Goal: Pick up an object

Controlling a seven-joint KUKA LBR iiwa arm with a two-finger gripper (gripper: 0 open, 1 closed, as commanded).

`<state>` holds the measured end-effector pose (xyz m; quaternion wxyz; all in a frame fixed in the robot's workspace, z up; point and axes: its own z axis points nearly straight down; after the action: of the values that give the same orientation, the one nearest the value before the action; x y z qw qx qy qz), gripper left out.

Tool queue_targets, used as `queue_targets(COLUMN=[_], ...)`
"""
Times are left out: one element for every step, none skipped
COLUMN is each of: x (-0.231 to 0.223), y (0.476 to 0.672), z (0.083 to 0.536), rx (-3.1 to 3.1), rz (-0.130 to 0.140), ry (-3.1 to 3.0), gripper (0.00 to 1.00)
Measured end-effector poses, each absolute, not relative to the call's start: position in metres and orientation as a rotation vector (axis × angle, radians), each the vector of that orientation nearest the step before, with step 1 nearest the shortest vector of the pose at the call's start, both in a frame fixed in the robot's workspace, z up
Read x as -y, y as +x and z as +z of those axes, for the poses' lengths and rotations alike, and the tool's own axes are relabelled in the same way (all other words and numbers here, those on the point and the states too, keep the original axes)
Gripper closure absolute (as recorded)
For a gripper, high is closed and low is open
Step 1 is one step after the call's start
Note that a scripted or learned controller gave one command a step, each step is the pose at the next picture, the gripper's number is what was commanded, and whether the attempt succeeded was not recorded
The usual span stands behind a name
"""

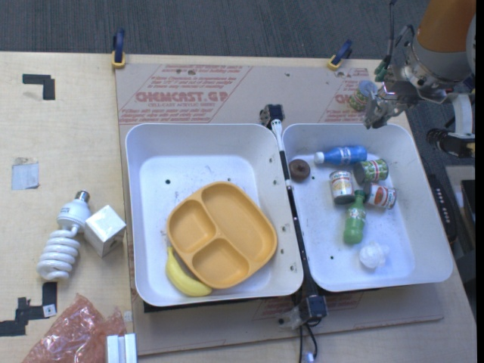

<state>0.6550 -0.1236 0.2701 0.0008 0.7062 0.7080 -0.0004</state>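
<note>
The brown board [189, 89] under the bins carries red print reading "CHEMCAST GP", perhaps; the smaller lines beneath blur. It repeats at the right [344, 100], partly covered. The can labels [342, 186] stay unreadable.

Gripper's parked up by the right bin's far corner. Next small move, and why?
Probably bring the gripper toward the camera and down over the cluster in the right bin. It sits at the bin's far rim with nothing visibly held. The blue bottle is the nearest thing, lying on its side at the cluster's far edge, so it looks the easiest first target.
</note>
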Motion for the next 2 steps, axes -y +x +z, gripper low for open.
queue_targets(x=[0.123, 0.098], y=[0.655, 0.638], z=[0.27, 0.118], rx=[-2.223, -2.224], rz=[-0.002, -0.001], ry=[2.218, 2.218], gripper=[0.0, 0.0])
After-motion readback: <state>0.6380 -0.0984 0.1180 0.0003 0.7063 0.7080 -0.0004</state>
